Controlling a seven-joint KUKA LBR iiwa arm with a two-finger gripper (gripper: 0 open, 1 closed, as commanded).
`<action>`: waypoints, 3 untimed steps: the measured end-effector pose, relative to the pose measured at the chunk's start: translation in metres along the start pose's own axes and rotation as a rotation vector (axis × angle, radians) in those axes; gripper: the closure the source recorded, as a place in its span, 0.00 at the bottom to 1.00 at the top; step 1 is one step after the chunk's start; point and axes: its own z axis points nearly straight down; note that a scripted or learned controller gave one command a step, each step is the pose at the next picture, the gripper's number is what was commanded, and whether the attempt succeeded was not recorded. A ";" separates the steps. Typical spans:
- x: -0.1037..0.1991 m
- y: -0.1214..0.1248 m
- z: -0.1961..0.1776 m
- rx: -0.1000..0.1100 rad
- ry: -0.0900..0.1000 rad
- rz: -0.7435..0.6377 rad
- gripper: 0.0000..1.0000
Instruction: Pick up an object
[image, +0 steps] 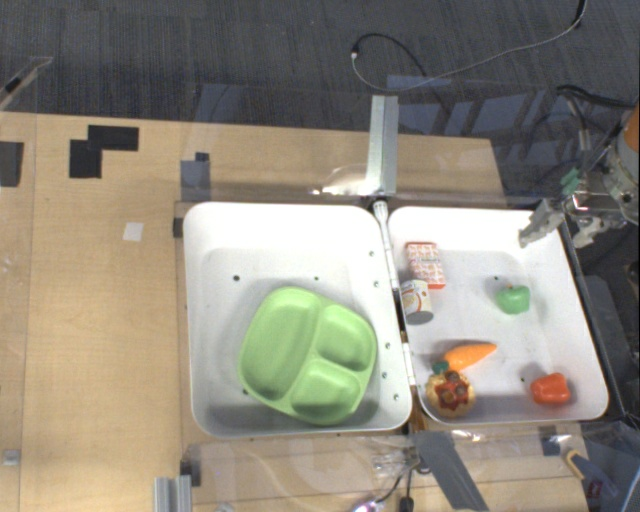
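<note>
Here the hand (548, 222) hangs over the right bin's (470, 225) upper right corner, partly cut off by the frame edge; I cannot tell its state, and nothing shows in it. Below lie a green pepper (513, 298), a carrot (470, 354), a red pepper (550, 389), a red-and-white carton (424, 264), a small can (417, 300) and a hard-to-read mixed-fruit piece (450, 391). The left bin (230, 235) holds a green divided plate (308, 353).

Camera spot: up high over the counter (90, 330).
Looking: down at a slant.
How near: far enough to see both bins (215, 260).
</note>
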 end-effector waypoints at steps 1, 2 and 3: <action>-0.027 0.006 0.092 0.001 0.000 -0.012 0.00; -0.030 0.009 0.182 -0.003 -0.001 0.037 0.00; -0.029 0.011 0.170 -0.009 -0.002 0.034 1.00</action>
